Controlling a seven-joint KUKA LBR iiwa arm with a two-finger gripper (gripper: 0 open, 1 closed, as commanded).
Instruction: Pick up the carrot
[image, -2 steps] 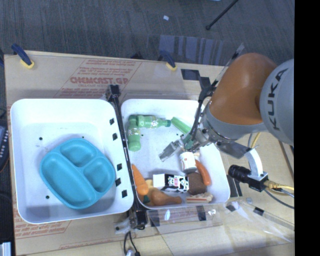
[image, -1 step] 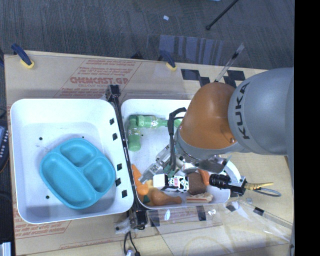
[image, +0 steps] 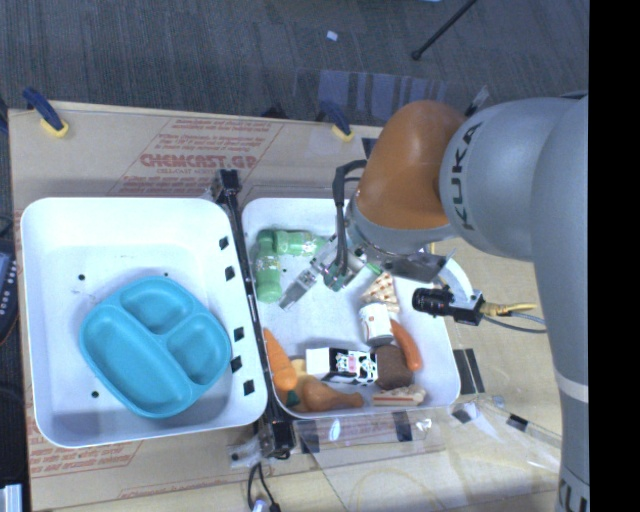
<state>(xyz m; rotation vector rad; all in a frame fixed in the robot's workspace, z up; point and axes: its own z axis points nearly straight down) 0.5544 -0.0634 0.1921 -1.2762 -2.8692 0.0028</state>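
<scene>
The gripper (image: 312, 280), its grip state impossible to tell, hangs beyond the carrot (image: 279, 361), which lies lengthwise along the right bin's (image: 300, 210) left wall.

You get even, bright overhead light; the white bins (image: 60, 300) glare slightly, shadows stay soft, and focus is a little soft.

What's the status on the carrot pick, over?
Gripper hovering mid right bin, holding nothing. Carrot lying against the bin's left wall, untouched. Green bottle near the gripper; cow-print box close beside the carrot.
</scene>
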